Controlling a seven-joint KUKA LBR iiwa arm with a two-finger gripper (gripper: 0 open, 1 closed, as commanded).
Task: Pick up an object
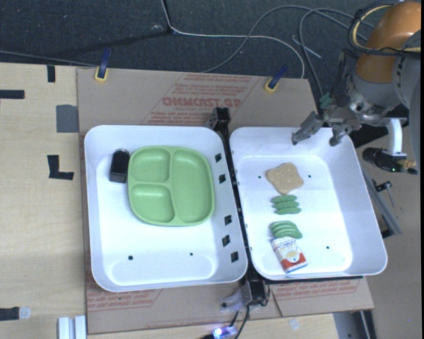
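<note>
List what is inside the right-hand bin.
The right bin holds a tan bread slice, two green pea pods and a small red-and-white packet. Anything beneath them is covered.

Two white bins (106, 210) side by side on a cardboard sheet (191, 97)

The bench (28, 189) has a pale wood-look top, and a brown cardboard sheet (198, 97) with red print lies flat on it. On that cardboard sit the left white bin (102, 210) and the right white bin (353, 210), touching side by side along a black hinge-like seam. Left of the cardboard, black tape marks (56, 167) and a grey patch (67, 117) lie on the bare bench, and two yellow clamps (101, 73) grip the cardboard's far edge.
</note>
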